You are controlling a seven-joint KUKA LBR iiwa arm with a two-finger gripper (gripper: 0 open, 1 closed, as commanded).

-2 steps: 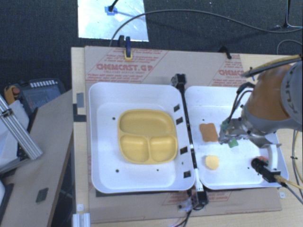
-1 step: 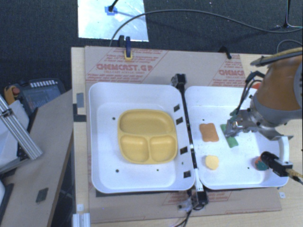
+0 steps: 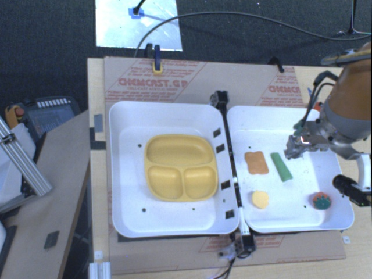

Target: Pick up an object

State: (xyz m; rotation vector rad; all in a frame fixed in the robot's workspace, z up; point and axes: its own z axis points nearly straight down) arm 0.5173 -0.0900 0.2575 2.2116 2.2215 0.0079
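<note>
The right bin (image 3: pixel 273 121) holds a green stick-shaped piece (image 3: pixel 281 167), an orange-brown flat piece (image 3: pixel 256 162), a small yellow round piece (image 3: pixel 260 199) and a small red-and-teal round piece (image 3: pixel 321 200). My gripper (image 3: pixel 293 147) hangs over the right bin, just above the green stick's far end. Nothing shows between it and the stick that tells of a hold.
A yellow divided plate (image 3: pixel 178 166) lies in the left bin (image 3: pixel 128 127). A black divider (image 3: pixel 228 156) runs between the bins. The arm's orange band (image 3: pixel 351 95) and grey body cover the right bin's far right side. A black part (image 3: pixel 350 189) sticks out near the right rim.
</note>
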